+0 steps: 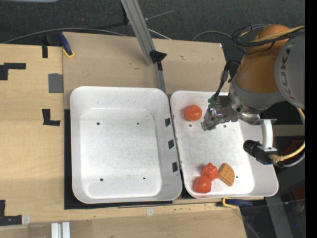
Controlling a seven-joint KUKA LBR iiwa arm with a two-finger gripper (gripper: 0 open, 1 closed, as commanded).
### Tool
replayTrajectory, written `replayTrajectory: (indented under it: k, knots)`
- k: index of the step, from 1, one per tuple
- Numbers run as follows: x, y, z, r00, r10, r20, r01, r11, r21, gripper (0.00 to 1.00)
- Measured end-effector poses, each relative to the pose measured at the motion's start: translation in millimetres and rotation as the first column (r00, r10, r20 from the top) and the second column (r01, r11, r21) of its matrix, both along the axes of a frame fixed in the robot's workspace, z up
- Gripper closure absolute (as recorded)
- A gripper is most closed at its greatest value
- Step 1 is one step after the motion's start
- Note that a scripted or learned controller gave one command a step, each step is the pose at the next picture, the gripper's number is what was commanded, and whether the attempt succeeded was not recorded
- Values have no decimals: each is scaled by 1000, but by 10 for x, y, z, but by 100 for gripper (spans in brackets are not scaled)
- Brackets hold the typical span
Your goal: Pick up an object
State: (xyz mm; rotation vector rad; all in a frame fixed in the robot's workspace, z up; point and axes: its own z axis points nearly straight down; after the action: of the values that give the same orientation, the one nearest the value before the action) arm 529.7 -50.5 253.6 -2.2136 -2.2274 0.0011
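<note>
Left edge of bench [29, 133] was light wood with black tape marks, several cut off by the frame; a grey patch [55, 82] sat near the top left; a brown board [114, 58] lay under and behind the bins, with a blue-and-yellow clamp [67, 46] at its upper left corner. Left bin [119, 95] was white, shallow, speckled, four small dark dots on its floor; nothing else seen in it. A grey metal rail [141, 29] ran diagonally from the top edge down to the seam between the bins, top end cut off, with a black bracket [157, 56] partway down. Right bin [190, 148] touched the left one along its side; its right rim was partly hidden by the arm. Red round object [192, 113] sat in the upper left of the right bin, just left of the gripper [212, 118], apart from it as far as I could tell. Gripper hung over the upper middle of the right bin; fingers dark, small and blurred, so couldn't tell apart or together, and saw nothing between them. Near the bin's lower edge: two red pieces [205, 177] touching or overlapping, shapes unclear; a tan waffle-like piece [227, 174] just right of them. Arm [267, 68] came in from the right, orange band on top, cut off by the frame; black cable fitting [257, 150] below it.
</note>
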Motion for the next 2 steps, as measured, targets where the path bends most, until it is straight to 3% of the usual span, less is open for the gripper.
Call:
replayTrajectory:
  k: [1, 2]
  knots:
    - [172, 460, -161, 1000, -1, -1, 1, 1000, 0, 100]
    - [383, 952, -89, 1000, 0, 1, 0, 1000, 1, 100]
